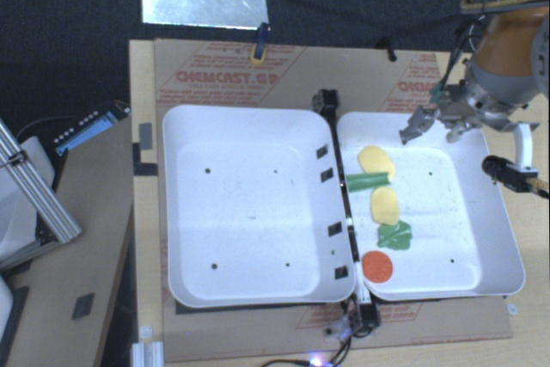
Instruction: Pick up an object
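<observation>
**Gripper above right bin, no object in hand**

Risks: the five objects crowd the right bin's (481,211) left side near the divider; a descent there may strike the wall or nudge two items at once; the flat green leaf piece (394,235) touches the lower yellow piece (385,204), so the fingers could slip off or catch both; the orange round piece (377,266) could roll away.

Pose: arm enters from the right, wrist tilted; gripper (436,123) hangs over the bin's upper edge, apart from everything; fingers look spread, pinching nothing.

Targets: upper yellow piece (375,160) nearest; green stick (365,180) just below it; left bin (249,202) lies alongside.
</observation>
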Tool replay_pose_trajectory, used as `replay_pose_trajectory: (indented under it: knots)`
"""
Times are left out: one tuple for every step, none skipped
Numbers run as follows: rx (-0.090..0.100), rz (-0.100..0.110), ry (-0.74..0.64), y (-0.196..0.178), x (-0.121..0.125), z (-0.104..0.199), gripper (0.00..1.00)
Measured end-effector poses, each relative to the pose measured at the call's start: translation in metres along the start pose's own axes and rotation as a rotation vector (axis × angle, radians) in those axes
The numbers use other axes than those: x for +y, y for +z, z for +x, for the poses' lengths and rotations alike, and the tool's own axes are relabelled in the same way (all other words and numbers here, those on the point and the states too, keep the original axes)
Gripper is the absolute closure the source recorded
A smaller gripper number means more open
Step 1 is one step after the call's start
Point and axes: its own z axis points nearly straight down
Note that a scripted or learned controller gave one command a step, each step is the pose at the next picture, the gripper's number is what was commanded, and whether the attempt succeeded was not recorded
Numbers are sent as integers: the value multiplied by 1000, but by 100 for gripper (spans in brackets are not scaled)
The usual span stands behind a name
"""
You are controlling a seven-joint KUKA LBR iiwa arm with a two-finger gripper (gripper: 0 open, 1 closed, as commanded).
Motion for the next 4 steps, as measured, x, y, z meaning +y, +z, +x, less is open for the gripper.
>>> replay_pose_trajectory:
  knots:
    - [3,10,0,125,-29,30,0]
    - [-3,-6,3,127,-32,33,0]
    - [0,0,6,129,-86,-32,0]
    - [-5,-16,-6,126,51,-43,0]
